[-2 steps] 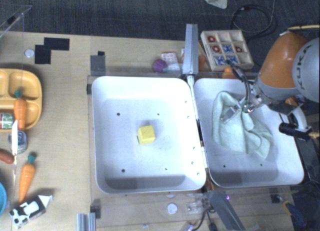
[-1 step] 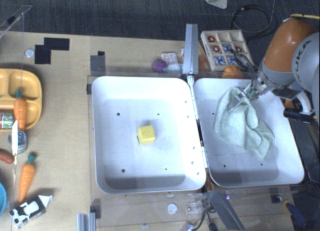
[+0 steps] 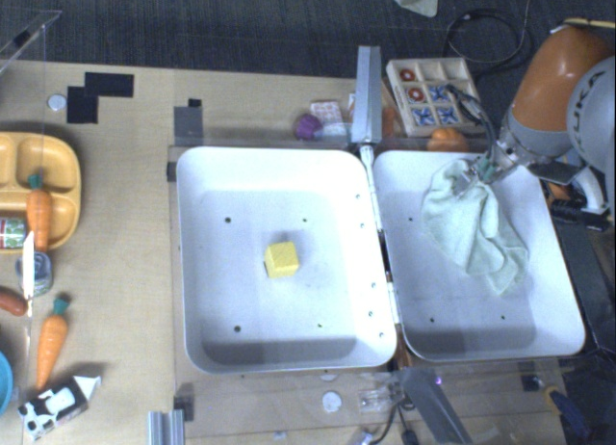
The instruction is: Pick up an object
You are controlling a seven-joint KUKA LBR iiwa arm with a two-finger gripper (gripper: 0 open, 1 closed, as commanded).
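A pale green cloth (image 3: 474, 226) is seen in the right bin (image 3: 553, 332). Its top corner is bunched up and pinched between the fingers of the gripper (image 3: 484, 170), near the bin's back edge. The jaws are closed on that corner. The rest of the cloth hangs down and spreads out over the bin floor in loose folds.

The cloth is judged to be very light and soft. It will bend and droop when it is lifted, and nothing in it can break. A pinch on a thick fold, like the one at the top corner, is judged to be a good place to hold it. A thin single layer could slip out of the fingers.

A small yellow block (image 3: 282, 259) is seen alone in the middle of the left bin (image 3: 197, 342), well apart from the gripper. It looks stiff and small, and it could be held by two flat sides.
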